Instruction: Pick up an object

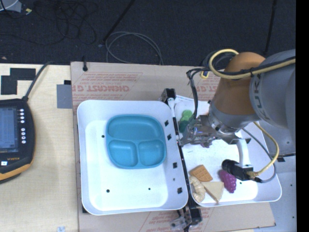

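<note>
The gripper (pixel 195 135) hangs low over the right bin (pixel 270 192), probably to reach the green object (pixel 186 115) just behind it. Whether it is released or clenched, I cannot tell. The other food pieces (pixel 205 180) lie in front of it.

The arm (pixel 270 88) is a thick, rounded grey casing with smooth, matte curves. An orange band (pixel 236 88) wraps it above the wrist, domed and glossy at its 12 o'clock edge. A yellow cable (pixel 219 57) loops off the band at about 11 o'clock, and thin black wires (pixel 193 88) hang at its 9 o'clock side. Another yellow cable (pixel 273 151) trails from the casing toward 5 o'clock. Below the band sits a grey wrist collar, then the gripper (pixel 195 133), a dark metal cluster of small parts.
</note>
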Motion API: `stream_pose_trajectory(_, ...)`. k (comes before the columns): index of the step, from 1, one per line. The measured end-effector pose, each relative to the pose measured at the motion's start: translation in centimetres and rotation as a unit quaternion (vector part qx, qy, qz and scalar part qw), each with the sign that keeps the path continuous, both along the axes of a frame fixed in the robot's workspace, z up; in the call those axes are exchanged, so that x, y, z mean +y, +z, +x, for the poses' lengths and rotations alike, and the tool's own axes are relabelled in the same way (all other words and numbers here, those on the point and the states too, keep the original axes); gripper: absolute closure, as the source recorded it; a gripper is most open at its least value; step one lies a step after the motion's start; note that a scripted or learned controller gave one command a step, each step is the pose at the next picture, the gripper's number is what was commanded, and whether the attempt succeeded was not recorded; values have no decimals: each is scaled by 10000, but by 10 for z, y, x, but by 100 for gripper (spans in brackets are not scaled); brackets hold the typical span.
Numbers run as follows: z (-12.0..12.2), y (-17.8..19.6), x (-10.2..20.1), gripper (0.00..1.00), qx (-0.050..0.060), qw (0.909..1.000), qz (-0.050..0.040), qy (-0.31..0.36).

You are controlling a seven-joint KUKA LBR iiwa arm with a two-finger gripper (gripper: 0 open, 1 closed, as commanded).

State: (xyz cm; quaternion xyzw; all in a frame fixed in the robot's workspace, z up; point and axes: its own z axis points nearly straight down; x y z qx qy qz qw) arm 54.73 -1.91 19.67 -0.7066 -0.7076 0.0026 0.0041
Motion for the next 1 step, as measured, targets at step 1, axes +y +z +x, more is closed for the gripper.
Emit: stream_pose_trajectory(1,85,25,42,100,-69,10000,-10,12)
